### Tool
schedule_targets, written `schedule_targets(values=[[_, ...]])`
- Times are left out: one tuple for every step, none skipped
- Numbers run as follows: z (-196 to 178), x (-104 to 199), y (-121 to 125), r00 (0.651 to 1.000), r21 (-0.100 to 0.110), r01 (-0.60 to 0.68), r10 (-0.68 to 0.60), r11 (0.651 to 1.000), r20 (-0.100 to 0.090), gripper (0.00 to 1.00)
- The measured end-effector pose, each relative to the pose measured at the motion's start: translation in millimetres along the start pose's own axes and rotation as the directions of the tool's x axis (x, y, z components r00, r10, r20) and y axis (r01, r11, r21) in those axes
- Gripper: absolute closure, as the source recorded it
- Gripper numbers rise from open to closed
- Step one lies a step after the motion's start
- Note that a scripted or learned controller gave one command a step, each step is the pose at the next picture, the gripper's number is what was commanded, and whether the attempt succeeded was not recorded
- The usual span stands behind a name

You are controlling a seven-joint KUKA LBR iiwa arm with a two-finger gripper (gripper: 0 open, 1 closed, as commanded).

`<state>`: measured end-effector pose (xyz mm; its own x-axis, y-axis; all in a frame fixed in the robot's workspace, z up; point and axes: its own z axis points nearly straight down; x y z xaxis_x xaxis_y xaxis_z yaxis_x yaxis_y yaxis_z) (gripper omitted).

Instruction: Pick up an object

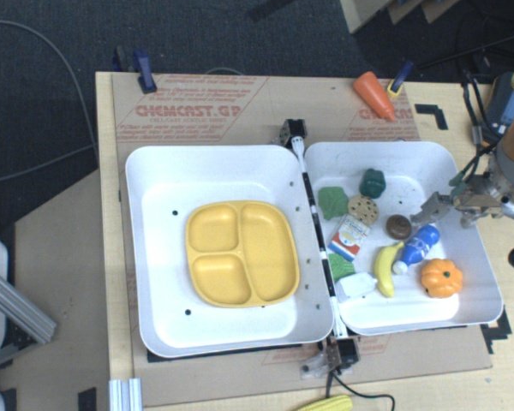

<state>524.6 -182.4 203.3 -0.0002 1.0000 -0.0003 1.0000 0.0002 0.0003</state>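
Note:
The right bin [475,311] holds several small items: an orange pumpkin [441,278], a yellow banana [385,270], a blue and white bottle [418,245], a brown round piece [399,226], a speckled cookie [362,210], a dark green cup [373,181], a light green piece [332,201] and a small white carton [349,236]. My gripper [452,205] hangs over the bin's right side, just above the blue bottle. It is open, with nothing between its fingers.
The left bin [154,187] holds a yellow divided plate [242,253]. An orange carrot [375,95] lies on the cardboard behind the right bin, beside a blue clamp [400,77]. Another blue clamp [143,71] sits at the back left.

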Motion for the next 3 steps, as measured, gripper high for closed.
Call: schedule_targets(values=[[108, 24, 49, 1.000, -0.002, 0.001, -0.001, 1.000, 0.000, 0.00], [119, 34, 6, 1.000, 0.001, 0.000, 0.000, 1.000, -0.001, 0.00], [118, 65, -21, 1.000, -0.004, -0.003, 0.003, 1.000, 0.005, 0.00]])
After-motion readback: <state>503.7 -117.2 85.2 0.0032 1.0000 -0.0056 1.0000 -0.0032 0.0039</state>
